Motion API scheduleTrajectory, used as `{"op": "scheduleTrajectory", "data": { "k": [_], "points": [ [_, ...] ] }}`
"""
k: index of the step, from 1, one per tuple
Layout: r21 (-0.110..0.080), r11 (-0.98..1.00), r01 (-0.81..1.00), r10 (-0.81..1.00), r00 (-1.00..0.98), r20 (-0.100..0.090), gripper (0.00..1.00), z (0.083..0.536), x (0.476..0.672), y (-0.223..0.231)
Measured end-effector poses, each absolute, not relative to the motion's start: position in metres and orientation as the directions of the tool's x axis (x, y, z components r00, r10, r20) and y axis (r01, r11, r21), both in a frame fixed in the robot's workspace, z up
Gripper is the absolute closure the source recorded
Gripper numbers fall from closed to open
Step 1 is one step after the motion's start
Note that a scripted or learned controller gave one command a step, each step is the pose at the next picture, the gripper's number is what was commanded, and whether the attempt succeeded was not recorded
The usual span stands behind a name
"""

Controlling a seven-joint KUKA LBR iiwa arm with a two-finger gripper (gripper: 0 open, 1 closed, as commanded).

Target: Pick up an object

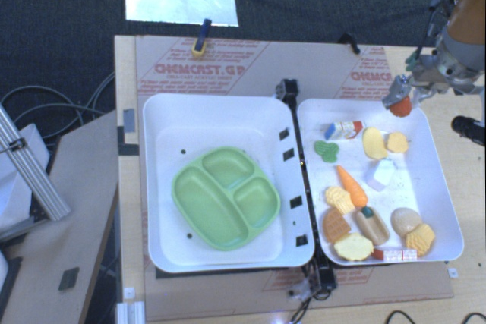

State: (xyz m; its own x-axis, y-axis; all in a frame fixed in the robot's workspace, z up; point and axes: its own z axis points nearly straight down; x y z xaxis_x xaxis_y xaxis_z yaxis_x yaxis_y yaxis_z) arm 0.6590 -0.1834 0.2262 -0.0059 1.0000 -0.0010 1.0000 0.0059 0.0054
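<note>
At the upper right of the frame my claw (400, 96) looks clamped on a small red-orange toy (402, 105) above the right bin (444, 186); it seems light, stiff and slick, best pinched across its middle.

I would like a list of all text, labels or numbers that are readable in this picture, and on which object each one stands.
"CHEMCAST GP": red print on the protective sheet under the bins, left part, readable.
The same red print on the sheet's right part: slanted, partly covered, only guessable.
Smaller red lines around these logos: too small to read.
Label on the small packet in the right bin: blurred, unreadable.
</note>
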Motion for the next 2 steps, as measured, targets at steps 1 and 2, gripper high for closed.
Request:
{"op": "scheduleTrajectory", "data": {
  "k": [1,2],
  "points": [
    [0.001,0.009,1.000,1.000,-0.009,0.001,1.00,0.219,0.652,-0.137],
    [0.000,0.008,1.000,1.000,-0.008,0.001,1.00,0.211,0.641,-0.086]
  ]
}}
